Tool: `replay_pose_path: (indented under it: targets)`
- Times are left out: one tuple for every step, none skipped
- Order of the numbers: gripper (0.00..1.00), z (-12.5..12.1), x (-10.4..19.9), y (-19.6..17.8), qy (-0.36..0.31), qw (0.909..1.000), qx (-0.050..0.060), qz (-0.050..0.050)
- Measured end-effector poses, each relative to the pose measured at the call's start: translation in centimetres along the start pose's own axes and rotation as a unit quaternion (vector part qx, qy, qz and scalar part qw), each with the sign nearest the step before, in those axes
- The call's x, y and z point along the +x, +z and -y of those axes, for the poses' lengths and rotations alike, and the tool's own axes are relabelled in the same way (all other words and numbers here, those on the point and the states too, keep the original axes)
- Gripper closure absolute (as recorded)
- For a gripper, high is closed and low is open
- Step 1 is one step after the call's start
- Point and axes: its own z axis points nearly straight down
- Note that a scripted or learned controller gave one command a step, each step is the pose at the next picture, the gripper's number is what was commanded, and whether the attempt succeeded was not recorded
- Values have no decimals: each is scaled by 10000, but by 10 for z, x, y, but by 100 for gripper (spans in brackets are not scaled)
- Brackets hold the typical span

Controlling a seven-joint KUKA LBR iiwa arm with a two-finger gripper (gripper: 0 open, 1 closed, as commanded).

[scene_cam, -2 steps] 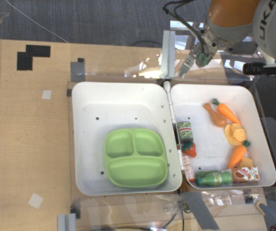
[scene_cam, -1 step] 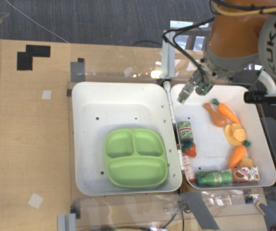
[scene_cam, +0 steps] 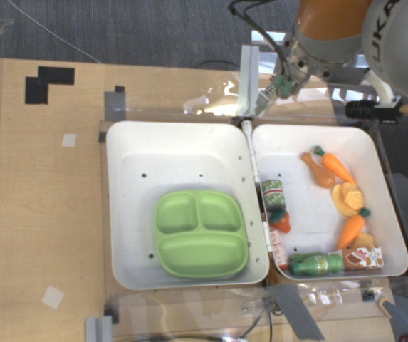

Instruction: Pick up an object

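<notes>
Overhead, the grey arm's pincer (scene_cam: 271,97) is hanging beyond the far rim of the right-hand shallow white bin (scene_cam: 289,140), holding nothing; I cannot tell how it is set. Lying in that bin are an orange plastic carrot (scene_cam: 335,165), a brown toy drumstick (scene_cam: 319,172), a green plastic bottle (scene_cam: 317,263) and a small green-labelled can (scene_cam: 271,193). Sitting in the left-hand white bin (scene_cam: 139,148) is a green divided plastic plate (scene_cam: 200,232).
</notes>
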Motion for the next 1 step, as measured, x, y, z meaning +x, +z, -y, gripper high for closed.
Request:
replay_pose_path:
  targets:
    - [100, -2, -1, -13, -28, 10000, -31, 33]
